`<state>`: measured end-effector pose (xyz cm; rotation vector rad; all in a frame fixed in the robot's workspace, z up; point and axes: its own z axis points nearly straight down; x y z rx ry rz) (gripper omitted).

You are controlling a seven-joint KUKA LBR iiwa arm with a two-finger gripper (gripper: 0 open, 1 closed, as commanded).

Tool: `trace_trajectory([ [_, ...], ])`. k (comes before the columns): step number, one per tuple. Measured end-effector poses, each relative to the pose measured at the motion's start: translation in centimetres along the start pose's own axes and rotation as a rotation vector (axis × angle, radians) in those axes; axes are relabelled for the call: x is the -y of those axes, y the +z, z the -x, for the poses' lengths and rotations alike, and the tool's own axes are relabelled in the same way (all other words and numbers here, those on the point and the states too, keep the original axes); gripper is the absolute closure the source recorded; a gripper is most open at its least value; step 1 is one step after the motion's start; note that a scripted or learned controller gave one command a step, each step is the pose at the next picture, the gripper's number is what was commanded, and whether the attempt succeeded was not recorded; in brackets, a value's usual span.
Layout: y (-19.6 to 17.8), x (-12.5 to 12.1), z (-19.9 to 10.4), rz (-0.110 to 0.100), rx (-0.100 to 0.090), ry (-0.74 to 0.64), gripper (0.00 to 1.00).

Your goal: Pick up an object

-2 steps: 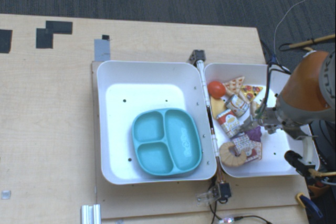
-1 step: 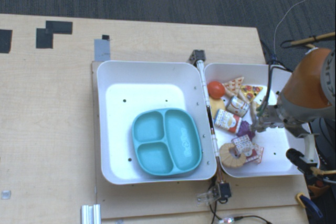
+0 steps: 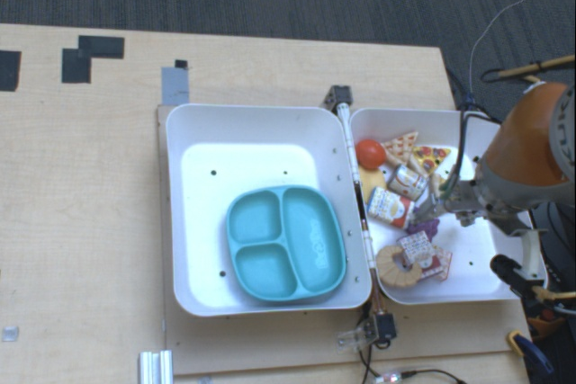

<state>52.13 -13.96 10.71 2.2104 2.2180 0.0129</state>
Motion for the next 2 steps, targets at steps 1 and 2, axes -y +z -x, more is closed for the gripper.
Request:
trace_trajectory([
  [1, -1.08, -0.17, -0.06, 0.004, 0.0, -0.001, 1.0],
  [2, -1.07, -0.16, -0.06, 0.003, 0.0, -0.002, 0.0],
])
